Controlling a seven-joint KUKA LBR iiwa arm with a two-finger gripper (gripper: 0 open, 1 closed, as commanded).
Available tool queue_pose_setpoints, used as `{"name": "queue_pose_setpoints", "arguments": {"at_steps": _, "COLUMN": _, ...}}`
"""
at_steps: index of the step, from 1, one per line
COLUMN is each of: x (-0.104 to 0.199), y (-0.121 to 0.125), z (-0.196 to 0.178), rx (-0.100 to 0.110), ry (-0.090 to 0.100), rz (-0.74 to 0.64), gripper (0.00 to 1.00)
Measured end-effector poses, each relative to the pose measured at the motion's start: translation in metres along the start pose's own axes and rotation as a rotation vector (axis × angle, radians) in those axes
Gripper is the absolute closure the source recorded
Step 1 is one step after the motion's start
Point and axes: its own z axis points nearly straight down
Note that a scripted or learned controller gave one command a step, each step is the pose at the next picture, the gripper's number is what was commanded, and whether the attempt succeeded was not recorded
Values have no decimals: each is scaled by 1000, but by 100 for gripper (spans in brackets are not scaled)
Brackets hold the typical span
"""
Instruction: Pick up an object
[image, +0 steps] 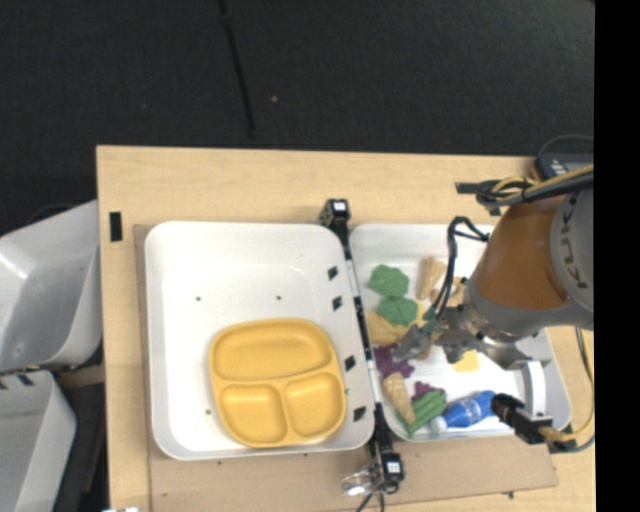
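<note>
The right bin (400, 240) holds several small items: green leafy pieces (392, 292), a tan piece (431, 276), a yellow piece (381, 328), a purple piece (389, 365), a corn-like piece (399, 395), a green piece (428, 408) and a blue bottle (468, 411). My gripper (425, 343) hangs low over the bin's middle, just right of the yellow and purple pieces. Its dark body hides the fingers. Nothing shows clearly between them.
The left bin (240, 255) carries a yellow sectioned tray (278, 381) toward its front. The arm's orange band (520, 265) and grey wrist cover the right bin's right side. Cables lie at the bench's back right corner (500, 187).
</note>
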Motion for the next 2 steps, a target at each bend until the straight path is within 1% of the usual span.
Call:
{"name": "queue_pose_setpoints", "arguments": {"at_steps": 1, "x": -2, "y": -10, "z": -238, "rx": -29, "ry": -6, "rz": -5, "gripper": 0}}
{"name": "queue_pose_setpoints", "arguments": {"at_steps": 2, "x": 63, "y": -10, "z": -142, "rx": -4, "ry": -2, "rz": -8, "gripper": 0}}
